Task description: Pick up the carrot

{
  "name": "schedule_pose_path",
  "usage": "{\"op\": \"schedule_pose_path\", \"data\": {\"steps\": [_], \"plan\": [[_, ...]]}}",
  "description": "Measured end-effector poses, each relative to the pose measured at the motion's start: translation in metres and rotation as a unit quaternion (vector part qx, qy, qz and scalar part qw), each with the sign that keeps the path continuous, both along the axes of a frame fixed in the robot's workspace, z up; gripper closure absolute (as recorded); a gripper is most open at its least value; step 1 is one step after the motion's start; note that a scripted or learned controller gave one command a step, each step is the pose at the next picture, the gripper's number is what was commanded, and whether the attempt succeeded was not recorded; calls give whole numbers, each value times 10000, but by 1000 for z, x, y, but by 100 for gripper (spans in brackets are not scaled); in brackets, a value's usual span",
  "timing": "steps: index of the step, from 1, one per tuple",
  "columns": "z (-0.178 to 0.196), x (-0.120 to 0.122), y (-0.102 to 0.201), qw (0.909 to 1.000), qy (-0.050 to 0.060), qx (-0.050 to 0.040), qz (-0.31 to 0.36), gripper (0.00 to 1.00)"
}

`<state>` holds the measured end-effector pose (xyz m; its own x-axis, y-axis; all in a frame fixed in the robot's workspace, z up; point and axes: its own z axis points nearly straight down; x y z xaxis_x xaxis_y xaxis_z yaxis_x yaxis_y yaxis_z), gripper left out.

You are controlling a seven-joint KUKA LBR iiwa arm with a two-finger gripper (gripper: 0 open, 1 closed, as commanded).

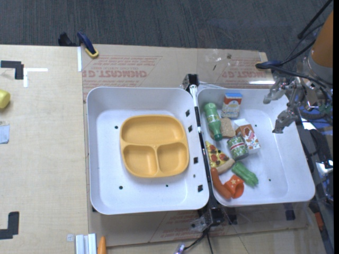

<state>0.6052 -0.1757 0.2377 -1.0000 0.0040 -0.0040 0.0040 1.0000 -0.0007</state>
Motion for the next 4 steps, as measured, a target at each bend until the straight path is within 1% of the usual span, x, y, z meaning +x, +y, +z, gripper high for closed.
{"op": "schedule_pose_path", "data": {"steps": [1,2,3,4], "plan": [[131,-25,81,9917,-18,1,-1289,0],[81,-68,142,9946,6,5,-1040,0],[22,-114,237,9967,8,9,-812,0],[206,-71,275,9946,-3,7,-1042,0]]}}
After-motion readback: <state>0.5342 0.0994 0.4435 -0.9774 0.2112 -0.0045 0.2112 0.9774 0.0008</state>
